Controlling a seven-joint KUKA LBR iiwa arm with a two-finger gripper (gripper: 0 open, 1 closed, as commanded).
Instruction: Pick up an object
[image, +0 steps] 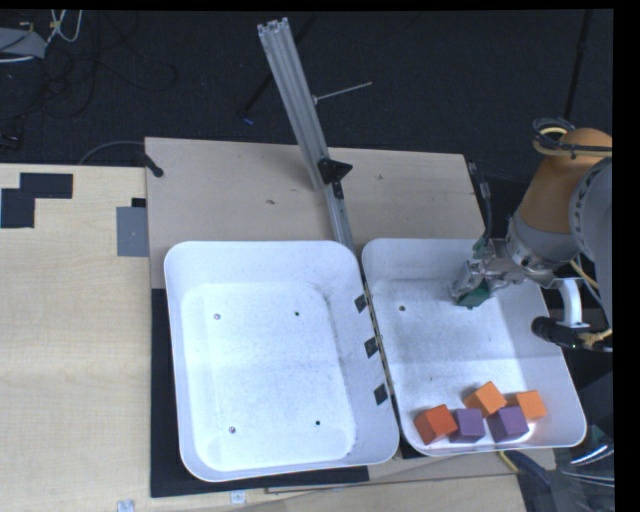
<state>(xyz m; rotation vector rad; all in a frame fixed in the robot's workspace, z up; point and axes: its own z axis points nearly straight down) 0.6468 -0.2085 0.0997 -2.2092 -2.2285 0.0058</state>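
Now low in right bin (400, 262), far side: end effector (473, 293) with green thing (477, 296) at tips, clamped or not, cannot tell. Blocks (480, 412) clustered near edge, untouched. Lift not yet done.

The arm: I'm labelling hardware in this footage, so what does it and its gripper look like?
The arm is bulky and rounded, grey with an orange band above the wrist. Thin cables loop over the band's top. The gripper is small, grey metal, with something dark green at its tip.
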